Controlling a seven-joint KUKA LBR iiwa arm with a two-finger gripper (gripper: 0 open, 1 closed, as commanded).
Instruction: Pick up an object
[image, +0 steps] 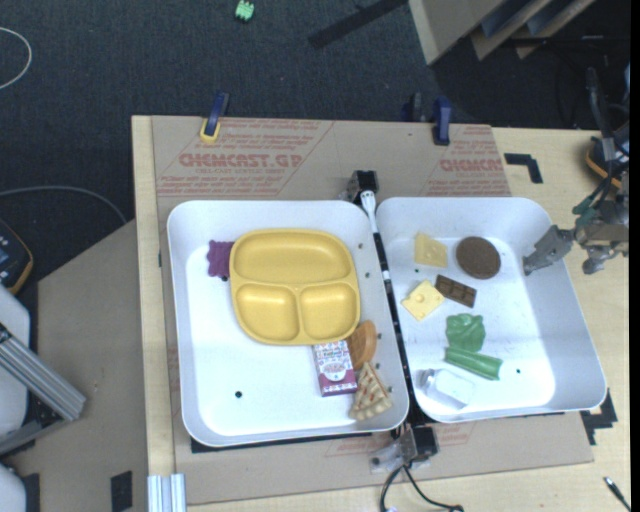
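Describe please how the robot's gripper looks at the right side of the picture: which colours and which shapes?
The gripper at the right bin's edge looks grey and metallic, with angular finger pieces pointing toward the bin. Behind it sits a darker, blocky body with small teal-green parts and what seem to be dark cables. An orange piece shows above, near the picture's right edge. No markings are readable.

yellow tray (294, 284) left bin (200, 330), jaws open right

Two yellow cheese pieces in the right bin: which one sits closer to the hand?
The paler cheese piece at the bin's far side, beside the brown round patty. The brighter cheese square lies farther from the hand.
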